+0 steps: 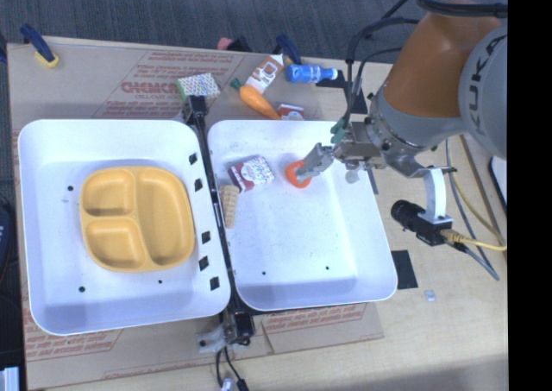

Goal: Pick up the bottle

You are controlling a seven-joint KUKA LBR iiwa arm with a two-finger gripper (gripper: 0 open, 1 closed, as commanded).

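A blue bottle lies on its side on the cardboard behind the right bin, outside it. Next to it on the left lies a white bottle with an orange label. My gripper hangs low over the back of the right bin, well in front of both bottles. Its tip is right beside a small orange-red piece on the bin floor. I see nothing held in it.
In the right bin lie a red and white packet and a cone. A yellow divided plate fills the left bin. A carrot and a green patterned packet sit behind the bins.
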